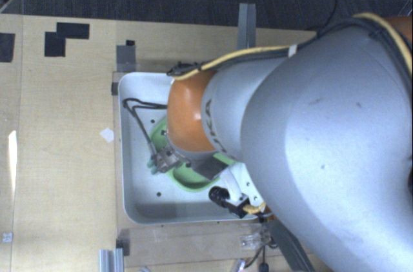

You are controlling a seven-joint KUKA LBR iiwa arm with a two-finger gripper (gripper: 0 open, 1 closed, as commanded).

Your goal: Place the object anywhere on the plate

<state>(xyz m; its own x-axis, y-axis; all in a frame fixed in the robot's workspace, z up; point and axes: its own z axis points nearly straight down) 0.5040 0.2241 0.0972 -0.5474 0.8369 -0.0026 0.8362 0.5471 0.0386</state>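
Camera view from above the worktop [58,155]: we look down past the broad grey arm [322,135], which sweeps in from the right and covers much of the scene, its orange band [187,113] sitting just over the wrist. Below that band we see the pincer [157,163] lowered into a shallow white bin [132,200], its tip close above the bin floor at the left rim of a green plate [190,182]. We cannot tell whether the pincer is open or closed, since the wrist hides most of it, and we cannot make out any object between its tips. Most of the plate lies just to the right of the pincer and under the wrist, with a curved green edge showing on the near side and another sliver above and beside the pincer. A small teal-green shape touches the pincer's tip, too blurred for us to identify. Black cables [139,106] loop across the bin floor beyond the pincer, and a yellow hose [239,56] runs along the arm. Black square markings [64,38] sit on the worktop well to the far left.
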